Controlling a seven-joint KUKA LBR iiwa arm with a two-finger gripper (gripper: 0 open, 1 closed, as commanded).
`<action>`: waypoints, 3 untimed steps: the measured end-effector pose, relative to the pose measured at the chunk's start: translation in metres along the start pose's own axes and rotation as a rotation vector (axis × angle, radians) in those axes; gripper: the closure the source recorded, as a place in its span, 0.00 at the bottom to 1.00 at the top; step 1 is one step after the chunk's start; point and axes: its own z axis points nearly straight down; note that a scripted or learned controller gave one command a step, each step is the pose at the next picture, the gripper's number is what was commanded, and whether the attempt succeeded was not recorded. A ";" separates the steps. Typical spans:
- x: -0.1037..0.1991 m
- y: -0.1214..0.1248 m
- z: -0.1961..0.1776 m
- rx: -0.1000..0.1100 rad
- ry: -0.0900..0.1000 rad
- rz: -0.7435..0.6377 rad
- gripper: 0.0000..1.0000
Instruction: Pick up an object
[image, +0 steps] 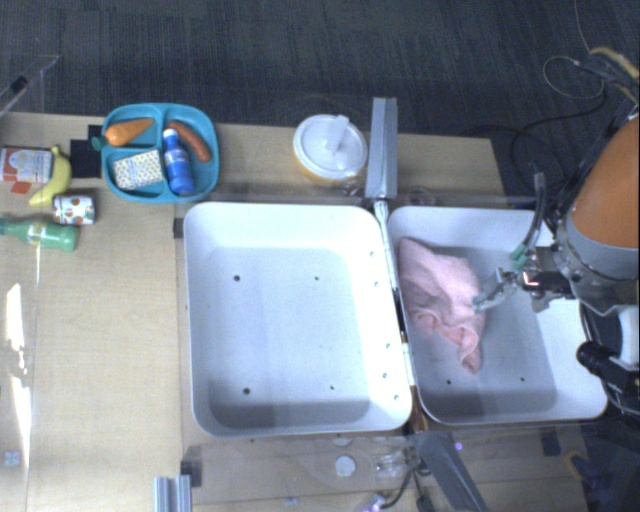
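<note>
Gripper (487, 297) hung low in the right bin (520, 400), touching the crumpled pink cloth (440, 300); whether it clamped the cloth, I cannot tell.

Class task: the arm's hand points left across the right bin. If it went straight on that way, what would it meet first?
Most likely the pink cloth, bunched just left of the hand in the right bin; height is hard to judge.

A light wooden bench (90, 380) fills the near side. Dark grey carpet floor (300, 45) runs along the far side.
</note>
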 end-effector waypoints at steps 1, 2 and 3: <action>0.011 -0.015 0.038 -0.001 -0.001 0.011 0.00; 0.012 -0.013 0.027 -0.004 0.000 0.009 1.00; 0.012 -0.013 0.027 -0.004 0.000 0.008 0.00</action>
